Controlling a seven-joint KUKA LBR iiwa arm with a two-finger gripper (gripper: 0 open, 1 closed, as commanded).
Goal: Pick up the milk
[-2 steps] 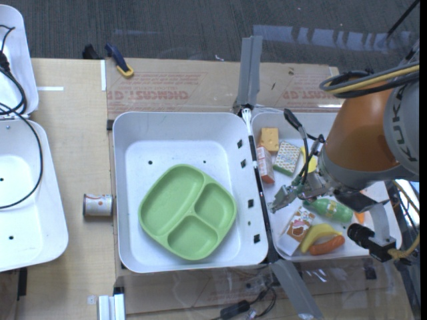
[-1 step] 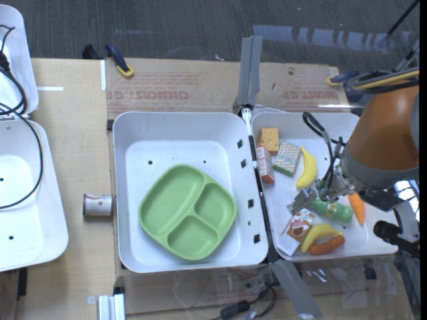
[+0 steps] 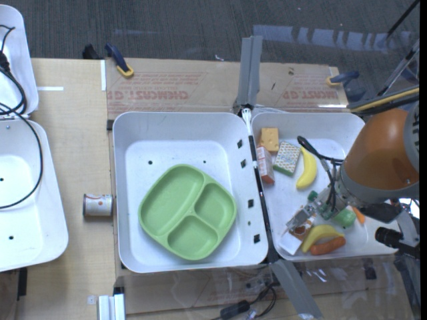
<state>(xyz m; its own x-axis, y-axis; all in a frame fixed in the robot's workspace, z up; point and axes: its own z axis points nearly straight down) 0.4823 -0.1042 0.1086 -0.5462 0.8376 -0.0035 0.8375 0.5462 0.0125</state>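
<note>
1 gripper (image 3: 308, 217), its state I cannot tell, should descend straight onto the milk (image 3: 265, 165), left of the banana (image 3: 307, 169).

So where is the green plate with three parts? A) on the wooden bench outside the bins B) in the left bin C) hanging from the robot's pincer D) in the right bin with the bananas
B: the green plate lies flat on the floor of the left bin, by itself, while the bananas and other food sit in the right bin.
</note>
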